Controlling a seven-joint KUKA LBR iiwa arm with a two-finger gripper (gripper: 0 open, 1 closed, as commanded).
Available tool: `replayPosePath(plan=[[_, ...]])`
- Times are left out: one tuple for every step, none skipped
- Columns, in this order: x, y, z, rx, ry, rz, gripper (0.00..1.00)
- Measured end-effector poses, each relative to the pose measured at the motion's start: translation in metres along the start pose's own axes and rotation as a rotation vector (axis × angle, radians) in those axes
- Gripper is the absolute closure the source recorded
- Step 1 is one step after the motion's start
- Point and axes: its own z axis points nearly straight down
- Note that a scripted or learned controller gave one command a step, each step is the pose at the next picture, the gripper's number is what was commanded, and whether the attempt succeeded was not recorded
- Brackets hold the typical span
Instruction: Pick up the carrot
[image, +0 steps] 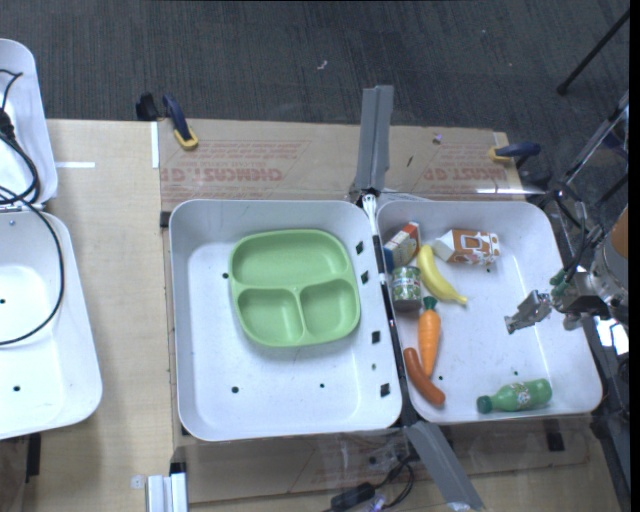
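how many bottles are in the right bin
1. The green bottle lies on its side near the front right corner of the right bin, apart from the carrot. The cluster by the bin's left wall could hide something small.

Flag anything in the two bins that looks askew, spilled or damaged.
Nothing looks spilled or broken. The green bottle lies on its side near the right bin's front edge, and the carrot, banana and sausage lie loose in a cluster by the divider. The green plate sits flat in the left bin.
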Motion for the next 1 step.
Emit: replayPosePath(plan=[[0.0739, 0.0121, 0.1153, -0.001, 0.001, -0.303, 0.00]])
